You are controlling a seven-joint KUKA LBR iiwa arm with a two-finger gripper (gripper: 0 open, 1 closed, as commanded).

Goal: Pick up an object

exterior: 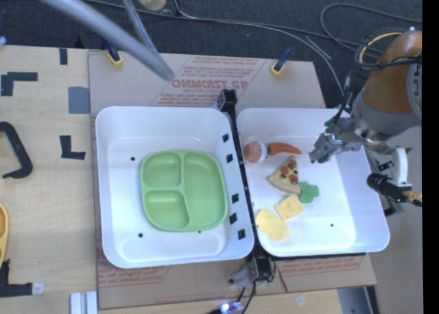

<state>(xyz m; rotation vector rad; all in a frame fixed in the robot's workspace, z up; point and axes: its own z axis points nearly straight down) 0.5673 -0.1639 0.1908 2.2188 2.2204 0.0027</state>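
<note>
- The hand (322, 151) is hovering over the right bin (363, 237) near its three o'clock wall; whether it is open or closed, I cannot tell, and nothing is showing in it.
- The toy food is clustering toward nine o'clock of that bin: pizza slice (285, 175), carrot (282, 148), cheese block (289, 207).
- Bare floor toward five o'clock is likely leaving room for descending.
- The green tray (184, 190) is sitting in the left bin (110, 168).

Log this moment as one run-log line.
gripper: over right bin, holds nothing | pizza slice, carrot, cheese: in right bin | green tray: left bin
</note>
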